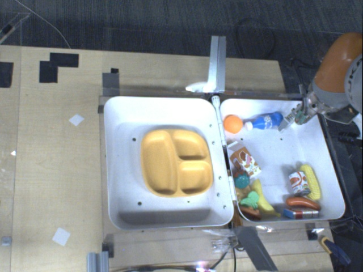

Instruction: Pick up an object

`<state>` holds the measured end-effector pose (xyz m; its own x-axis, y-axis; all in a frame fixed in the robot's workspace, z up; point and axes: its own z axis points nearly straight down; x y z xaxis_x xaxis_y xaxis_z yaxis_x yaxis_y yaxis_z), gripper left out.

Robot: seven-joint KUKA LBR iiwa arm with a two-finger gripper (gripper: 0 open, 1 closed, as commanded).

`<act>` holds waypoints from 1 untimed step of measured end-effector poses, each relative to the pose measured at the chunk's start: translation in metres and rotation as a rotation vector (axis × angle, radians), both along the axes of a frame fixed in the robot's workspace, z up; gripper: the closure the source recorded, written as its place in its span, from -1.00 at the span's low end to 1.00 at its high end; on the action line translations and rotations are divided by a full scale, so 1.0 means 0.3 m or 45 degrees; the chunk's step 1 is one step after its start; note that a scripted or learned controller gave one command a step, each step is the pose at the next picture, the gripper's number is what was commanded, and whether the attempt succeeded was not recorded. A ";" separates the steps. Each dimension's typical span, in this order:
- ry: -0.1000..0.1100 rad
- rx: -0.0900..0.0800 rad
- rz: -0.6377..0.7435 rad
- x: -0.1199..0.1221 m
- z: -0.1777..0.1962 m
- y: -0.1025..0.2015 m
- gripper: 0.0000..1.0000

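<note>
blue bottle [265, 121] | tool [297, 117] just beside its end | opening: cannot tell | right bin [332, 169]

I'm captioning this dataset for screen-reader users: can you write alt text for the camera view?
The robot arm's claw hovers at the far right corner of the right bin, next to a blue bottle and an orange ball. More small toys crowd that bin's near edge. The left bin holds a yellow divided tray.
</note>
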<state>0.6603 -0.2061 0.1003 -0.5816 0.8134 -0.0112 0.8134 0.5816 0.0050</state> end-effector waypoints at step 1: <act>-0.006 0.000 0.001 0.004 0.002 0.003 -1.00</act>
